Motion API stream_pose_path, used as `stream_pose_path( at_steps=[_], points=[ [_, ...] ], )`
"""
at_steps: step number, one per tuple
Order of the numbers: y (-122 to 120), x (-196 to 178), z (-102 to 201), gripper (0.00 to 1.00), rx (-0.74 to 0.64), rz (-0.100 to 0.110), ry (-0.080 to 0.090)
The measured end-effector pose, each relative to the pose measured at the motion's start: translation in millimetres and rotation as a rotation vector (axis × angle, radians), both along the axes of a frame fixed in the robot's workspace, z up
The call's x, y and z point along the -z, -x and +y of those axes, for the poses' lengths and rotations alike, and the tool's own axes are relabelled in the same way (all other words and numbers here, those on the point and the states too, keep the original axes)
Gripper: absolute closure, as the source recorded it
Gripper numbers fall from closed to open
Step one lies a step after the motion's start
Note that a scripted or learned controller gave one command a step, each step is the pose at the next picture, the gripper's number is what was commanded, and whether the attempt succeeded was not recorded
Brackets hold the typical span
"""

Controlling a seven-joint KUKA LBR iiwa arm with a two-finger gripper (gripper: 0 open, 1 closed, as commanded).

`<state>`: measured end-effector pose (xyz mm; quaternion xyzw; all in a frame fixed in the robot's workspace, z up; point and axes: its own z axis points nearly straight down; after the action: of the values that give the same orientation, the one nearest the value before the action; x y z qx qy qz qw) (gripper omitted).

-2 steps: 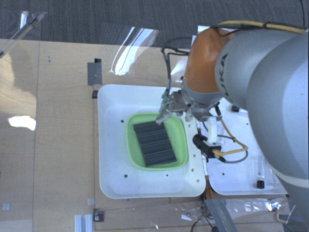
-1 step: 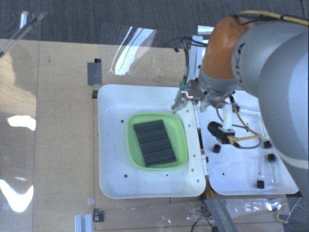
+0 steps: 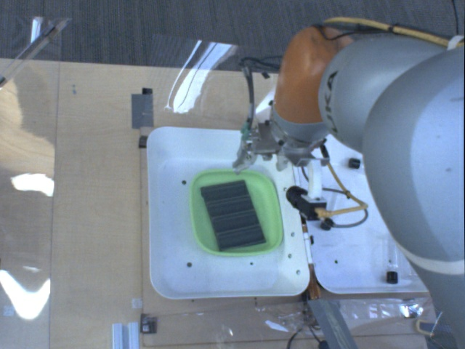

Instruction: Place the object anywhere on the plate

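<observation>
- Where the left white bin (image 3: 163, 217) holds a light green square plate (image 3: 272, 202), a dark grey ridged rectangular block (image 3: 232, 215) lies flat on the plate, near its middle.
- The block's long axis runs from the upper left towards the lower right of the camera view, tilted a little off the plate's sides; its ridges run across its short side.
- The bins sit on a pale wooden worktop (image 3: 80, 217), with dark ribbed flooring beyond its far edge and bright glare patches at the left.
- The gripper (image 3: 254, 151) hangs over the far rim of the plate, apart from the block; whether the jaws are open or closed cannot be told.
- The grey arm (image 3: 407, 122) with its orange band (image 3: 309, 67) covers much of the right bin (image 3: 356, 267), where yellow and black cables (image 3: 341, 213) loop beside a small black part (image 3: 392, 275).
</observation>
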<state>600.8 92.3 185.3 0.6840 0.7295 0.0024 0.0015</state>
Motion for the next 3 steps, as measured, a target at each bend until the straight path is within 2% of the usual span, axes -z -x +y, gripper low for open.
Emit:
stream_pose_path(
  at_steps=[1, 2, 3],
  points=[
    [-45, -23, -50, 0.00, 0.023, -0.004, 0.001],
    [-6, -87, -82, 0.00, 0.093, -0.004, 0.001],
    [55, -140, -64, 0.00, 0.134, -0.005, 0.000]
  ],
)
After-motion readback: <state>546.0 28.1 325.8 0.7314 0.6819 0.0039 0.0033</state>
